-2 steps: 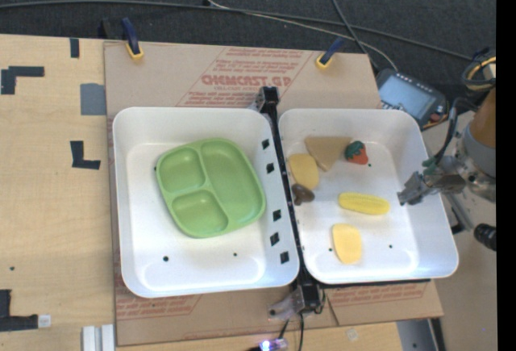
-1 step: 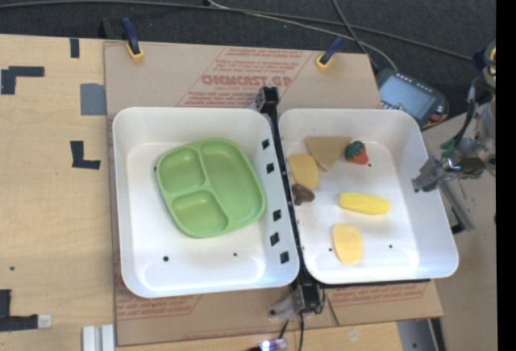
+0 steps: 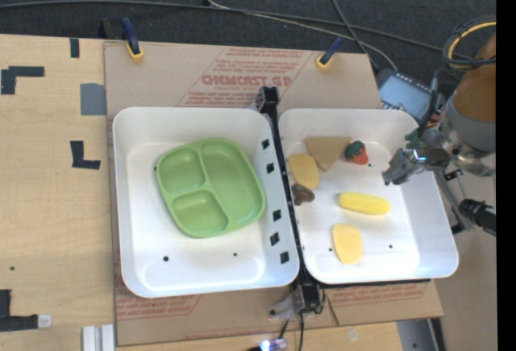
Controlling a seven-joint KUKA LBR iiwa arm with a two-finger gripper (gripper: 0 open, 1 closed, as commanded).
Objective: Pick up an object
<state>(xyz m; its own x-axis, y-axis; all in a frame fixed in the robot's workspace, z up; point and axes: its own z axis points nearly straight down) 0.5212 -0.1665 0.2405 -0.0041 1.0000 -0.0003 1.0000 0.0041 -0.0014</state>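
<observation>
**Grey gripper hovered at the right bin's edge**

Grey, the gripper [image 3: 401,168] hung over the right bin's [image 3: 435,261] right rim, holding nothing; whether it was spread or clenched could not be told. Yellow corn [image 3: 364,203] lay mid-bin, near it. A green tray [image 3: 211,186] filled the left bin [image 3: 133,261].

Arm [image 3: 472,111], right edge of frame: grey rounded body | orange band above wrist | yellow and black cables looped at upper right | gripper [image 3: 401,169]: dark grey metal, small teal spot near its base
</observation>
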